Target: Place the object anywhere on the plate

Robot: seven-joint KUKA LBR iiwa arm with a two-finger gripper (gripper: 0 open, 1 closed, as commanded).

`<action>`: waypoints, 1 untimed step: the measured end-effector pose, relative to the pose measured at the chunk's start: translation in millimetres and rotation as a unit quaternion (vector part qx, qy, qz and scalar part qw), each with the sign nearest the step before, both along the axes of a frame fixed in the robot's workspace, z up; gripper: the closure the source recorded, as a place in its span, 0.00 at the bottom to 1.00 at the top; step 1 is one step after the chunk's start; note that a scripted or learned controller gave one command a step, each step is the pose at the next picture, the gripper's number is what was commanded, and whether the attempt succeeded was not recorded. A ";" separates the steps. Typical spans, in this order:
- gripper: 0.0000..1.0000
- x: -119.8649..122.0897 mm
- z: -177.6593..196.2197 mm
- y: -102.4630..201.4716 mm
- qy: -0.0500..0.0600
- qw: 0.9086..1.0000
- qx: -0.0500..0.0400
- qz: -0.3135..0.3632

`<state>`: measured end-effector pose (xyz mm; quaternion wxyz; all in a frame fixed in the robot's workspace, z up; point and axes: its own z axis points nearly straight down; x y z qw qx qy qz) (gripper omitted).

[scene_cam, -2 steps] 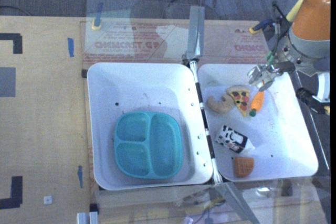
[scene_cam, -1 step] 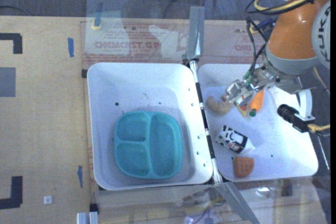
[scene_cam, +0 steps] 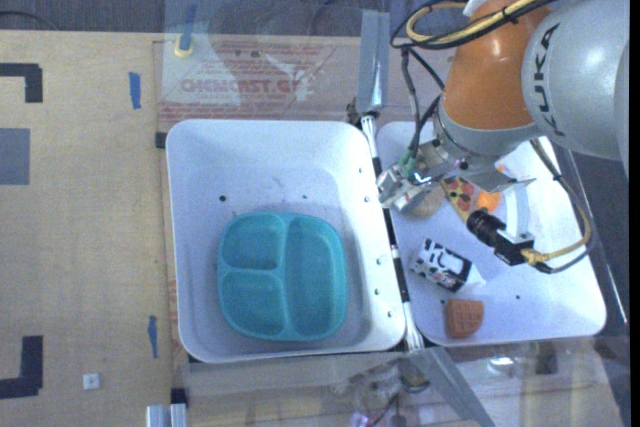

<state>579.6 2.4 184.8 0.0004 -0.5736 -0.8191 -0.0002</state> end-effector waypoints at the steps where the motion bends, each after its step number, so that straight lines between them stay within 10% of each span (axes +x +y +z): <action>1: 1.00 -22.6 -16.9 48.9 -0.002 0.999 0.000 0.052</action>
